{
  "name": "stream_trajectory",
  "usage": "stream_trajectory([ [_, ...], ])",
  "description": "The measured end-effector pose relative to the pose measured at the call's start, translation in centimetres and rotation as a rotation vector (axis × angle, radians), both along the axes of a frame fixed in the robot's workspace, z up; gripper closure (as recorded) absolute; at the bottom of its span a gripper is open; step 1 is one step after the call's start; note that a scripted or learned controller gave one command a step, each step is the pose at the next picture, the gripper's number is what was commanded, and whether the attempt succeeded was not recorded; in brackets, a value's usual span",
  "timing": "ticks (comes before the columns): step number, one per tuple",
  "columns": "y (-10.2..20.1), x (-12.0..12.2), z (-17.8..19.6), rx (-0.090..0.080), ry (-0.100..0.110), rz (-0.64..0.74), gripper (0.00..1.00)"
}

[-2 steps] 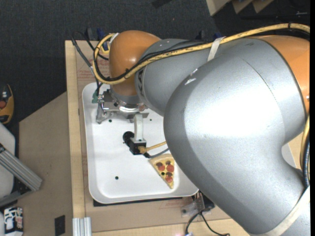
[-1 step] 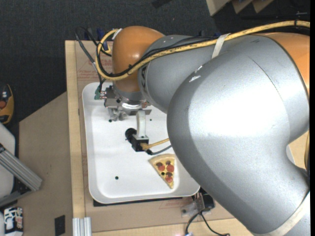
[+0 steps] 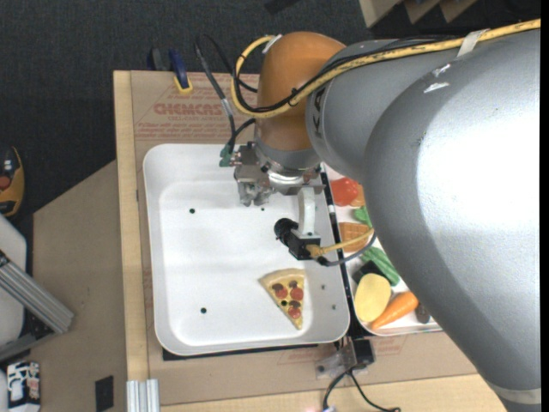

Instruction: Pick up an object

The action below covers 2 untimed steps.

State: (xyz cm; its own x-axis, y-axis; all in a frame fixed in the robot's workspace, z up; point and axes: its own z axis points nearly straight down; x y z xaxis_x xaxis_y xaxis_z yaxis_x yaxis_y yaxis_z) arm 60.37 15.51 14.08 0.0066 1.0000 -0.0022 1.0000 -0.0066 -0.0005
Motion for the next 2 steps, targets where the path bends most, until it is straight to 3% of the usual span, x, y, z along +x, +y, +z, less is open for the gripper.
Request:
stream_trajectory([
  [1,6.0,2.8,10.9,0.008,-0.014,0.012,1.00],
  [2,6.1,-5.8,-2.4,-0.002,0.019,0.007,1.00],
])
